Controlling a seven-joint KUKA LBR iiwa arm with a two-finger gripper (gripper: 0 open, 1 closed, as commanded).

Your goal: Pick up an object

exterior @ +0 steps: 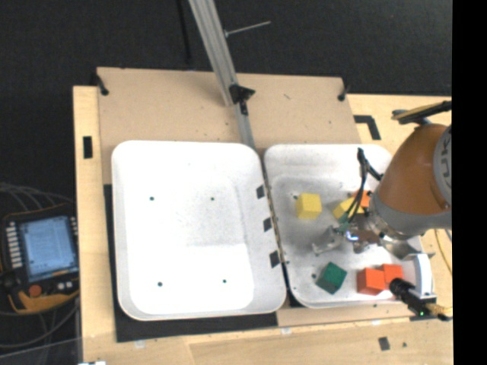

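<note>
The right bin (304, 162) holds a yellow cube (308, 205), a green cube (331, 277) and an orange-red block (378, 278). A small yellow and orange piece (354, 204) lies partly under the arm's wrist. My gripper (335, 239) hangs low over the middle of this bin, right and below the yellow cube and just above the green cube. Nothing shows in its grasp. The orange band (415, 175) of the arm hides the bin's right side.
The left bin (186, 226) sits beside the right one, with black clips (268, 223) along the shared edge. A metal pole (217, 44) slants in from the top. A teach pendant (42, 249) lies off the bench at the left.
</note>
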